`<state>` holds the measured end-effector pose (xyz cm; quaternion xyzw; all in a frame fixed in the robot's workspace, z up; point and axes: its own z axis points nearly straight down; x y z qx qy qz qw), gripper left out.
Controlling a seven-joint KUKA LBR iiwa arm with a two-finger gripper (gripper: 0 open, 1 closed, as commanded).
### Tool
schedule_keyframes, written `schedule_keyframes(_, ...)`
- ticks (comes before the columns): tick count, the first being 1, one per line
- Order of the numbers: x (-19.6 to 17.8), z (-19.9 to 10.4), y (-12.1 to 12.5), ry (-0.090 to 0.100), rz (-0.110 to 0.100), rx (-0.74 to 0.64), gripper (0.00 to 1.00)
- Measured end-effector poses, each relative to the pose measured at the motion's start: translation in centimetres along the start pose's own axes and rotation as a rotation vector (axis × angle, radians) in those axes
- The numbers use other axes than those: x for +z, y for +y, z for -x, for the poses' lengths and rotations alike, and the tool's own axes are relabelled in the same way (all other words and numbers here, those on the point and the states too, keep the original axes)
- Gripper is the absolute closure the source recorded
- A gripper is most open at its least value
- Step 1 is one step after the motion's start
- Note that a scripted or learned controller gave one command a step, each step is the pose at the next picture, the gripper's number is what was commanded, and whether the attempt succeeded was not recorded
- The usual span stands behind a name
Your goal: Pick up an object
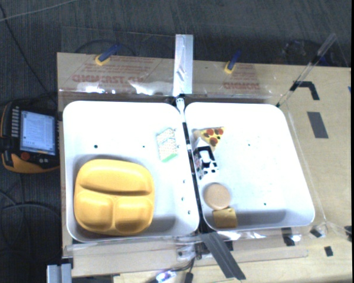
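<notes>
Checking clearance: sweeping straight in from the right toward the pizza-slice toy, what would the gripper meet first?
Likely the pizza-slice toy itself. Past the rim of the right bin the floor looks bare, though height is unclear.

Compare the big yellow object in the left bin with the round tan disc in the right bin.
The yellow object is far larger and lumpy, with lobes; the tan disc is small, flat and round. The yellow object fills its bin's near-left corner; the disc lies by the divider among other small items. Both rest on white bin floors.
</notes>
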<state>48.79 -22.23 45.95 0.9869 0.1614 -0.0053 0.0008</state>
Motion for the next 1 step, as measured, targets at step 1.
schedule_keyframes(1,-0.85,-0.11,-0.01,-0.003,0.000,-0.002,1.00)
